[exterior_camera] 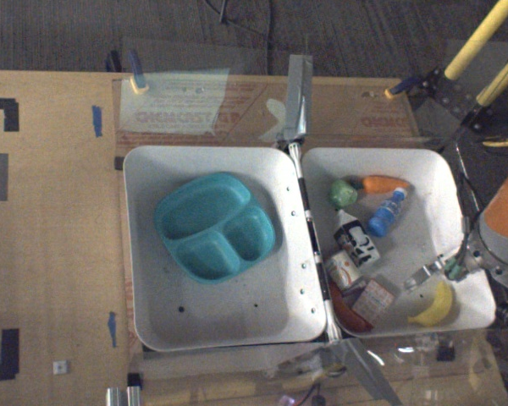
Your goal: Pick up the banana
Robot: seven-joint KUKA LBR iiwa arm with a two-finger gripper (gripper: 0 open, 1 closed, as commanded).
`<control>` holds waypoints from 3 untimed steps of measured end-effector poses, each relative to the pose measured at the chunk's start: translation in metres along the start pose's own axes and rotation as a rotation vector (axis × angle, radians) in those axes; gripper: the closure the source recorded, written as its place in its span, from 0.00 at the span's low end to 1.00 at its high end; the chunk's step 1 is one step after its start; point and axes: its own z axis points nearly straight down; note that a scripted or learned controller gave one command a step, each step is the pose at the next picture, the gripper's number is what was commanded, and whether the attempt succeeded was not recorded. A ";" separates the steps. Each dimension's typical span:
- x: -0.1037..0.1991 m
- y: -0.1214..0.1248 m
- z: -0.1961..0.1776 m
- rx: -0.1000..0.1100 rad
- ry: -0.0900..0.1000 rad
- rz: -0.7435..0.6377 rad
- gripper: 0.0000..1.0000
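Note:
The yellow banana [434,305] lies in the near right corner of the right bin [427,163], curved along the bin's front wall. My gripper [435,271] hangs just above it and slightly to its far side, reaching in from the right under the arm's orange band. Nothing shows in its grasp, and the banana rests on the bin floor.
The right bin also holds a green item [343,194], an orange carrot [385,184], a blue bottle [387,212], a black-and-white bottle [356,240], a small carton [345,271] and a pink packet [370,300]. A teal divided plate [216,227] sits in the left bin [144,294].

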 end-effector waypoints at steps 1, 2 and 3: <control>0.001 0.002 0.000 -0.004 0.000 0.076 0.00; 0.006 0.008 -0.001 -0.011 0.004 0.417 0.00; 0.004 0.003 0.000 -0.001 0.003 0.203 0.00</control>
